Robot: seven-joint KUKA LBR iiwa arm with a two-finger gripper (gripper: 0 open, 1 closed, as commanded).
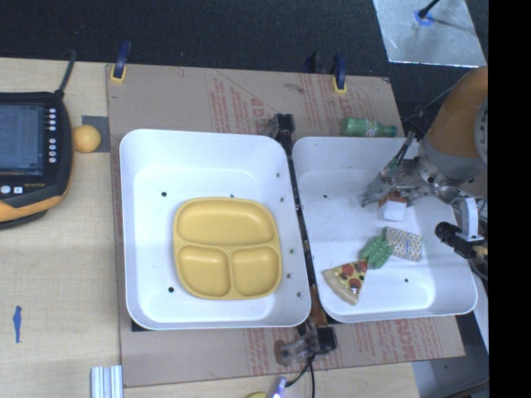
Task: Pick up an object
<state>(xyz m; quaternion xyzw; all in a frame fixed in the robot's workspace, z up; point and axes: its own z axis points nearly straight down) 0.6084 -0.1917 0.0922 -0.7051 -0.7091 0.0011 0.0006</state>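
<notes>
White right bin (431, 297) held a pizza slice (345, 279), green toy (377, 251) and patterned block (404, 243); gripper (397, 196) hovered over a small white piece (394, 211), grip state unclear.

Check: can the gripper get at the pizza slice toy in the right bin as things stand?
Probably yes. The pizza slice lies flat with nothing on top; the gripper hovers in the same bin, only a green toy beside the slice.

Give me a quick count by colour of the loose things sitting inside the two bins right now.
Yellow: 1, the divided tray in the left bin.
Green: 1, the green toy in the right bin.
White: 1, the small block under the gripper.
Patterned: 1, the flat packet.
Mixed colours: 1, the pizza slice.
Total: 5
</notes>
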